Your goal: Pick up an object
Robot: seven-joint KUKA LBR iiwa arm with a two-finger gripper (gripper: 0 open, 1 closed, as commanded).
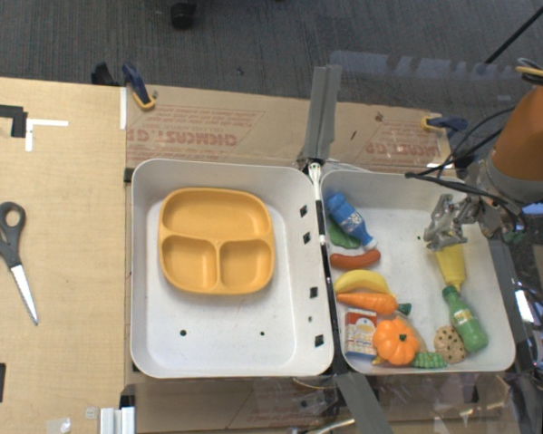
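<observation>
Dark carpeted floor behind; pale wooden bench (51, 273) below, with cardboard sheeting (221, 132) under two shallow white bins set side by side. Scissors (11, 252) lying on the wood at far left, well apart from the bins.

Left bin (156, 342): one yellow divided plate (218, 240), three compartments, sitting toward the upper half.

Right bin (408, 205): crowded with toy food. Blue bottle (349, 217) at upper left on something green, red sausage (355, 259) just below it. Then banana (363, 282), carrot (369, 301) touching its underside, small pumpkin (397, 341) lower still, beside a printed carton (360, 334). Cookie (447, 342) near the front right, touching a green bottle (466, 322) lying tilted. Yellow bottle (450, 264) just above the green one, neck pointing up-view.

Arm in from the right, orange band (530, 134) high at the frame edge, cables trailing. Gripper (445, 225) low over the right bin's upper right area, directly above the yellow bottle's neck end, perhaps touching it — angle too poor to be sure. Fingers a tangle of grey metal from this angle; cannot tell whether spread or closed. Nothing seen clamped between them.
</observation>
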